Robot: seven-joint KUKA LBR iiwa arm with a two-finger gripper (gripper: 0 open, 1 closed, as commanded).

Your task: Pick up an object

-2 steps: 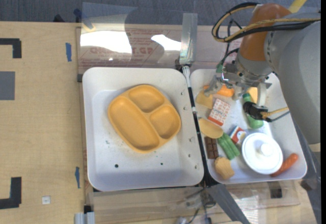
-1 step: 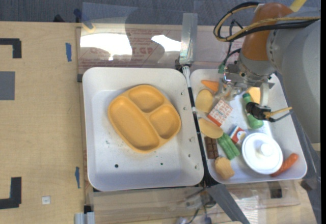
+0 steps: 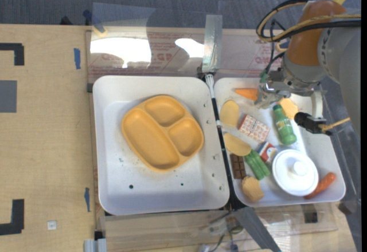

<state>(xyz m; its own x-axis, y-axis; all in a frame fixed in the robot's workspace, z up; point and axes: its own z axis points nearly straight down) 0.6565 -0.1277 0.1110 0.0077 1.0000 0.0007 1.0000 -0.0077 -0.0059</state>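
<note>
Two white bins, and up front in the right bin (image 3: 339, 189): white lidded bowl (image 3: 294, 172), orange stick (image 3: 324, 182), tan lump (image 3: 252, 188), all crammed together, dumped loose as picking stock by the look of it. Further back, green bottle (image 3: 284, 125) and patterned box (image 3: 253, 128), lying flat. Left bin (image 3: 109, 176) given over to a yellow divided plate (image 3: 162, 132). At the far end, gripper (image 3: 273, 91) low over the clutter; open or closed, impossible to tell. Likeliest target: orange wedge (image 3: 246, 94), just beside the claw, toward the divider.

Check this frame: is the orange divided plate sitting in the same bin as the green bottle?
No. The orange divided plate lies alone in the left bin, while the green bottle lies in the right bin.
</note>
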